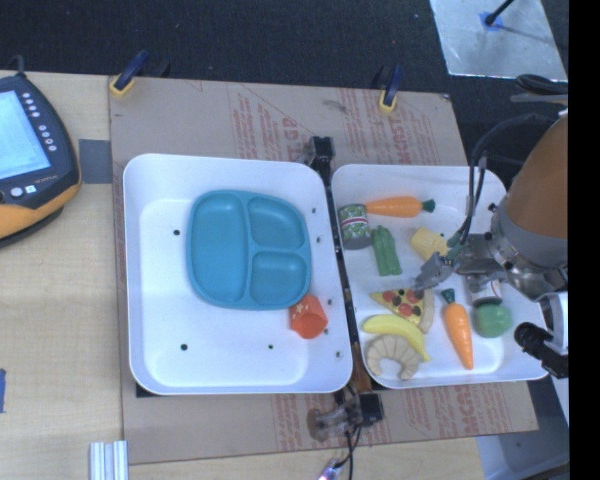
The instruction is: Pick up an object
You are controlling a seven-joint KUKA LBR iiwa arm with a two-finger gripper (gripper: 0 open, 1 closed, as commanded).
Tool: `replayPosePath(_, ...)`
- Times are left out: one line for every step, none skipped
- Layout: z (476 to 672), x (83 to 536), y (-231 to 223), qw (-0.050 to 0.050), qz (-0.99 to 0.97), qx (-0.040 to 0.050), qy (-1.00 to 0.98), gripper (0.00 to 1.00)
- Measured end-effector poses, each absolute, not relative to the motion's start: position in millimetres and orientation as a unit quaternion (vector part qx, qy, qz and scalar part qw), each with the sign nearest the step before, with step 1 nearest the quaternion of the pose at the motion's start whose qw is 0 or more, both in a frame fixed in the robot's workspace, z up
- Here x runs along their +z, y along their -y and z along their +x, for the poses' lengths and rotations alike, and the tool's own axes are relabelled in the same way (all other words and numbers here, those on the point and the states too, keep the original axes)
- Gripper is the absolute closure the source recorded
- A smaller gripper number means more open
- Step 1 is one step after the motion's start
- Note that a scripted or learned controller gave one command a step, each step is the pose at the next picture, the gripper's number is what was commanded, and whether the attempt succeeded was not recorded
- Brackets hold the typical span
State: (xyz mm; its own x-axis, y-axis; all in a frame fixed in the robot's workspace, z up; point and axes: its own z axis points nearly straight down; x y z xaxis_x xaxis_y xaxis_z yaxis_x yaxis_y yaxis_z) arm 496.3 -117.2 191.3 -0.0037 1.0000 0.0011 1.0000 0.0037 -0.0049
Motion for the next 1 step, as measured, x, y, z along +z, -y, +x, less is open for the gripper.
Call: replayPosePath(522.9,93.5,155.9,-0.001,-0.705,0.0003,0.709,0.0)
